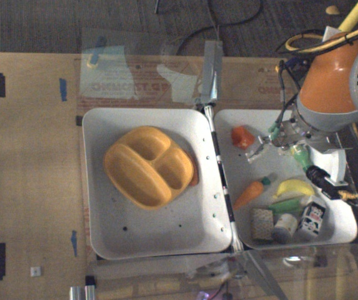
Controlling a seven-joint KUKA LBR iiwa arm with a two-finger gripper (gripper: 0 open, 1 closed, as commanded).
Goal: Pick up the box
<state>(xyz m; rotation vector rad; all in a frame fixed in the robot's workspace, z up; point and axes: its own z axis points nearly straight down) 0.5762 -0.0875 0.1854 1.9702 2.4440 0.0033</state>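
The camera view looks down on a tan surface (35, 186) carrying two white bins. The left bin (104, 230) holds a yellow divided plate (149, 166). The right bin (347, 227) is crowded. The box (313, 219), a small carton with blue and white print, stands in the near right corner. It touches a grey can (283, 227) on its left, and a tan block (262, 222) sits beyond the can. A green item (289, 205) and a banana (293, 187) lie just behind that row, with a carrot (248, 194) further left and a red object (242, 136) near the far left wall.

The arm (335, 83) enters from the right. Its gripper (263, 147) hangs over the far half of the right bin, near the red object and well apart from the box. I cannot tell from this angle whether the gripper is spread or closed, and nothing is visibly held in it.

The step in hand looks like the approach, with the grasp not yet begun. To do it well, the gripper should travel toward the near right corner while high enough to pass over the banana and the green item. It should then come straight down over the box. Closing across the box's free sides, front to back, seems wiser, since the can crowds its left side and the bin wall its right. A slanted descent risks knocking the can or tipping the carton against the wall.
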